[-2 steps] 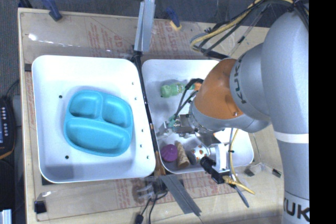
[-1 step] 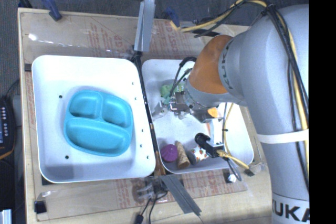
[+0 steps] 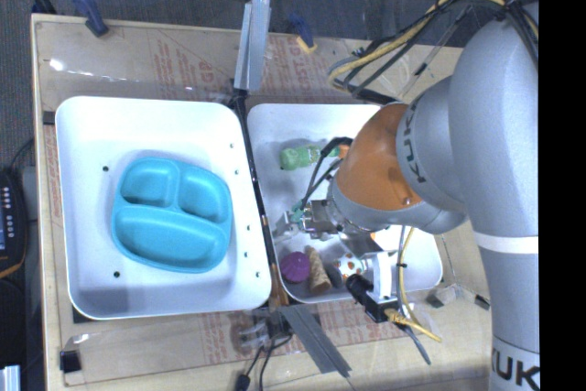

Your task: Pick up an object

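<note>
Two shallow white bins sit side by side on the bench. Counted from largest item to smallest: one arm, one left bin, one right bin, one blue divided tray, one green object, one brown object, one purple object.

The arm occupies the right bin's airspace, with the gripper lowered near the bin's middle. Whether the gripper is spread, pressed together or pinching anything cannot be told; the wrist housing and cabling cover that area.

Positions relative to the gripper:
- Green object: beyond the gripper toward the far wall of the right bin, near but apart from it. Its long axis appears to run roughly across the bin.
- Purple object: just on the near side of the gripper, toward the front wall, slightly to the side of the bin divider.
- Brown object: touching or just beside the purple object, on its arm side. Its long axis runs roughly front to back.
- Blue divided tray: well apart, in the left bin, across the divider.

Judgement: the purple and brown pair is the closest candidate. Their crowding raises the risk of a fouled grasp. The green object stands alone and offers cleaner access.
</note>
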`<state>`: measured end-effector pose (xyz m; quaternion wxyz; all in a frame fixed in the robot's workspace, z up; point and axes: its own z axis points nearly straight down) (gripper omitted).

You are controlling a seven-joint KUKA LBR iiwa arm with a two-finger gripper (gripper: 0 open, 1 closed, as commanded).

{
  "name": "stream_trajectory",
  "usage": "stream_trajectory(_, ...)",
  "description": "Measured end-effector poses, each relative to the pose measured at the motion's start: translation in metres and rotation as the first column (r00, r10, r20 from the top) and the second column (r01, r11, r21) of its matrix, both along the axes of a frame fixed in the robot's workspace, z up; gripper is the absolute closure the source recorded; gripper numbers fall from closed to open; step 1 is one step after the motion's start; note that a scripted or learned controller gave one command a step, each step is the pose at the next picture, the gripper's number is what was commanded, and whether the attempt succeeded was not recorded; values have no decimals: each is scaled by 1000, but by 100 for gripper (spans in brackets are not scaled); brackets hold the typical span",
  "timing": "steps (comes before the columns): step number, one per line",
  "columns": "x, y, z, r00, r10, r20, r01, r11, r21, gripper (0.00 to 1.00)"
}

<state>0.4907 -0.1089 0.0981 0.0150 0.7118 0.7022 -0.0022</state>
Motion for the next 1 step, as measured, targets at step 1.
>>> stream_trajectory(1, 70, -7, -5, 1000, 16, -16, -15, 1000, 21, 0)
